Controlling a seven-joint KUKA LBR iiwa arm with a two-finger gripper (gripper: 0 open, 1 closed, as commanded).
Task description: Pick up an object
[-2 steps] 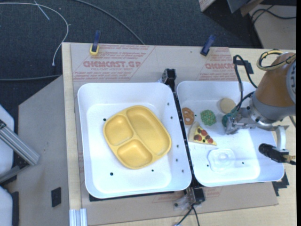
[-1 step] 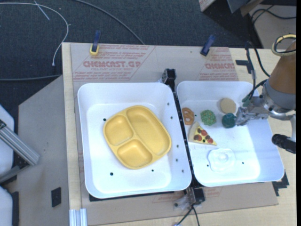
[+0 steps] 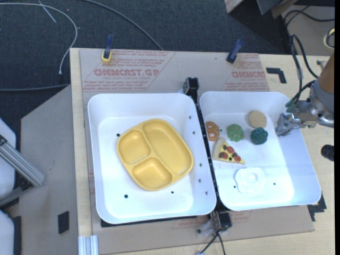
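Note:
The right bin (image 3: 300, 166) holds several toy foods: a brown pretzel (image 3: 211, 130), a green broccoli (image 3: 235, 132), a tan round piece (image 3: 257, 119), a teal ball (image 3: 259, 136), a pizza slice (image 3: 229, 153) and a white fried egg (image 3: 249, 179). My gripper (image 3: 283, 125) hangs over that bin's right rim, a short way right of the teal ball and apart from it. I see nothing held in it.
The left bin (image 3: 101, 110) carries a yellow three-compartment plate (image 3: 154, 153) in its middle. Blue clamps (image 3: 108, 49) (image 3: 234, 51) grip the board's far edge. Black cables (image 3: 297, 52) run down at the right behind the arm.

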